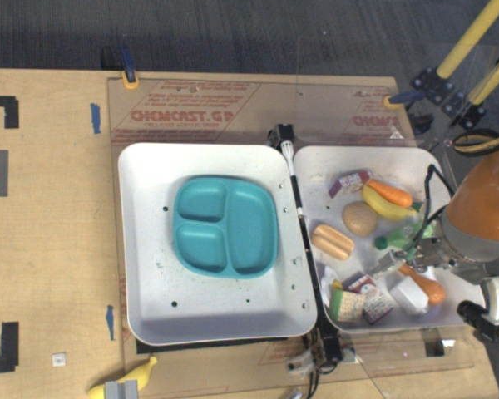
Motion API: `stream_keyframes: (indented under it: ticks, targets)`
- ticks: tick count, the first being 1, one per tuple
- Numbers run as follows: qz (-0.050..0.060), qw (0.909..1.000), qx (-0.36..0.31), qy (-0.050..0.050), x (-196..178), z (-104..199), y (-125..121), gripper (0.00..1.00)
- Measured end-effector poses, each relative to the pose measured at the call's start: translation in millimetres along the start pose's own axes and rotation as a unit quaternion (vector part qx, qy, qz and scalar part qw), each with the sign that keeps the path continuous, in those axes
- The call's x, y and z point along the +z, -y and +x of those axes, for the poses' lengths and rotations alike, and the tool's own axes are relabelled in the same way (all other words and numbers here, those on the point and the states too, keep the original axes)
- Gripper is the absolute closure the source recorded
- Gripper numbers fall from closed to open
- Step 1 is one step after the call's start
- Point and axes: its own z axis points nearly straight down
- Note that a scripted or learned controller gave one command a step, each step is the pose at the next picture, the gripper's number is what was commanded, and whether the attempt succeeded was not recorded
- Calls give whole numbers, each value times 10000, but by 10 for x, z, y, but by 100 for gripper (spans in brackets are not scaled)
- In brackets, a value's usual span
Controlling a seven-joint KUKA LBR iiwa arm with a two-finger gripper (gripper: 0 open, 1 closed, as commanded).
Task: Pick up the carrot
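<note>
On the counter point(50, 248), the left white bin point(150, 298) holds a teal divided plate point(227, 226) lying flat near its middle, with three compartments.

The right white bin point(316, 165) holds a clutter of toy food. Along its left side lies a tan hot-dog bun point(333, 241), and below that a green-edged packet point(343, 302) beside a small printed box point(371, 299). Near the top sits a small purple-and-white wrapper point(350, 182). A round beige potato point(359, 219) rests in the middle. The carrot point(387, 193) lies in the upper right part of this bin, resting across a yellow banana point(384, 206) and touching it. Lower right, a white bottle with an orange end point(419, 292) lies on its side.

The gripper point(405, 254) sits low over the right bin, just above the bottle and well below the carrot; whether its fingers are spread or pressed together cannot be told.
</note>
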Motion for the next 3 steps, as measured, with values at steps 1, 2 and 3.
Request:
stream_keyframes:
  ticks: [1,2,3]
  targets:
    - [-51,10000,24,69,-114,-46,-20,100]
    - [-44,10000,24,65,-108,-44,-16,0]
    - [87,9978,642,-119,-13,-419,-156,0]
